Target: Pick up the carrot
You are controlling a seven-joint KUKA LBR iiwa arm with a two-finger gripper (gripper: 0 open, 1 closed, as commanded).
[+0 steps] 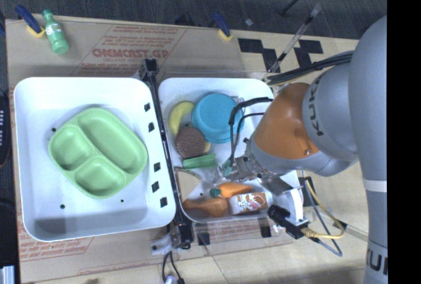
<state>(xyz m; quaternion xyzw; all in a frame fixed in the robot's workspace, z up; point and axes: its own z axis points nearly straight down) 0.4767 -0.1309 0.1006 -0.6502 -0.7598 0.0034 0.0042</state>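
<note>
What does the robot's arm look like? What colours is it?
The arm is big, round and smooth grey, with a shiny orange band above the wrist. Dark letters are printed on the grey part by the band. Thin black cables loop beside the wrist.

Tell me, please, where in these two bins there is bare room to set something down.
The left bin has bare floor all round the green divided plate, widest along its near edge. The right bin is crowded: banana, blue bowl, brown disc, carrot and bottle beneath the arm.
</note>
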